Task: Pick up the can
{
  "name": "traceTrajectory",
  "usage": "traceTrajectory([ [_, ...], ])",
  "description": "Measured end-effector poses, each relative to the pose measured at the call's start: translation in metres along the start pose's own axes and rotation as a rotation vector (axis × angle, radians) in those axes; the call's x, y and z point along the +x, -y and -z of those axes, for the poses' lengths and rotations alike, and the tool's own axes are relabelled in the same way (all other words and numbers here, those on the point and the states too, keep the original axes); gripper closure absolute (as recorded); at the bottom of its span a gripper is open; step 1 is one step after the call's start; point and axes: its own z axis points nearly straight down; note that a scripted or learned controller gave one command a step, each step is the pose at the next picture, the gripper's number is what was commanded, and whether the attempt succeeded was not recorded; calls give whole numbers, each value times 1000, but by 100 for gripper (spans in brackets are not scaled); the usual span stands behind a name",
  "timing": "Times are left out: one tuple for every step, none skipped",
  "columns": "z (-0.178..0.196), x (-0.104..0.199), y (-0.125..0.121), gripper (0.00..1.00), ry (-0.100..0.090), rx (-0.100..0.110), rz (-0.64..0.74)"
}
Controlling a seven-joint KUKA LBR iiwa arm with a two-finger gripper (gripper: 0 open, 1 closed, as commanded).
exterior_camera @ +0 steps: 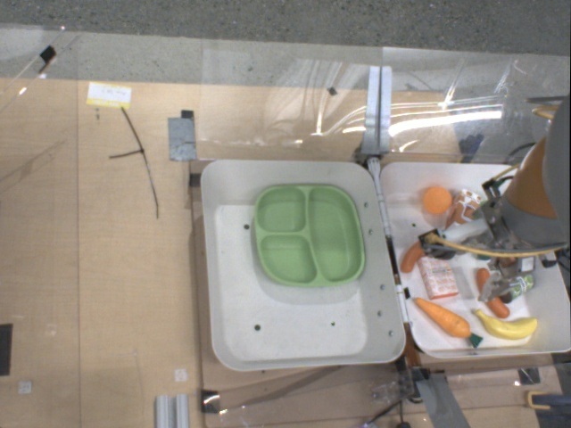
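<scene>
The arm [535,185] reaches in from the right and hangs low over the right-hand bin [406,190], its orange band above the wrist and the gripper [507,270] down among the clutter near that bin's right side. From where I stand I cannot tell how it is set or whether it has anything. What I take for the can [516,285] is a small greenish, shiny thing lying just below the gripper, partly covered by it, so I would not swear to it. Around it the bin is crowded: a banana [508,327] at the near edge, a carrot [442,318] to its left, a small printed box [438,277], an orange ball [436,201] at the far side, and a red-and-white packet [464,208] just beside the ball. A yellowish cable [473,250] loops across from the wrist. The left bin [294,337] holds a green divided tray [309,234], well apart from all this. The risk, I think, is the crowding: a round can lying on its side could roll off, or the gripper could close on the small red piece [498,308] beside it or nudge the banana instead. The cable might also drag across the box as the arm lifts.
</scene>
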Motion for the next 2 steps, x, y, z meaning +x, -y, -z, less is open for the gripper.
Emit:
traceTrajectory([
  [11, 0, 0, 100, 0, 1, 5],
  [103, -19, -112, 100, -1, -3, 241],
])
